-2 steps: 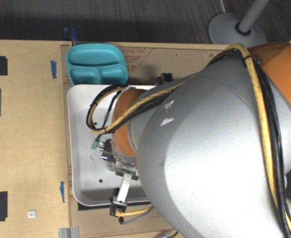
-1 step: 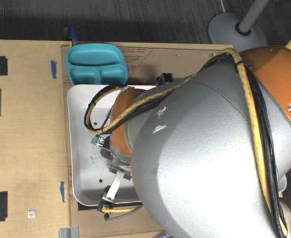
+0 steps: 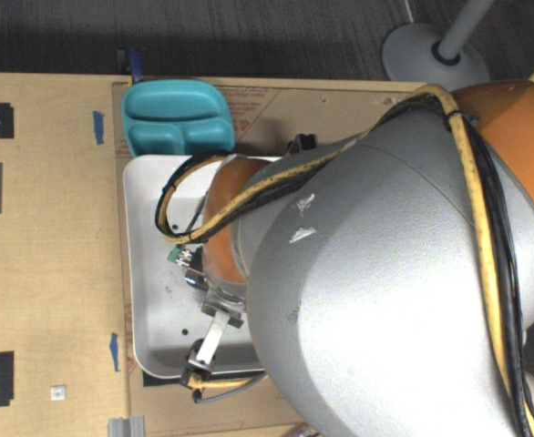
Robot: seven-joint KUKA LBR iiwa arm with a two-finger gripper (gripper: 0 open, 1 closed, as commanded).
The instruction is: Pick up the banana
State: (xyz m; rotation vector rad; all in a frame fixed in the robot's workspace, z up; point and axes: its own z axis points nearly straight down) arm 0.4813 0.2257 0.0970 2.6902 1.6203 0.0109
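The big grey arm (image 3: 385,280) reaches in from the right and covers most of both bins. Its orange-banded wrist (image 3: 220,230) hangs over the left white bin (image 3: 148,271). The gripper (image 3: 190,262) points down at the bin floor near the bin's middle, and only small metal and green parts of it stick out from under the wrist. A yellow cable (image 3: 171,198) loops above the bin floor beside the wrist. The arm hides whatever lies beneath it.
A teal moulded plastic piece (image 3: 178,116) sits at the far end of the left bin, over its rim. Brown cardboard bench (image 3: 48,244) with blue tape marks stretches out to the left. A grey stand base (image 3: 422,53) is on the floor behind.
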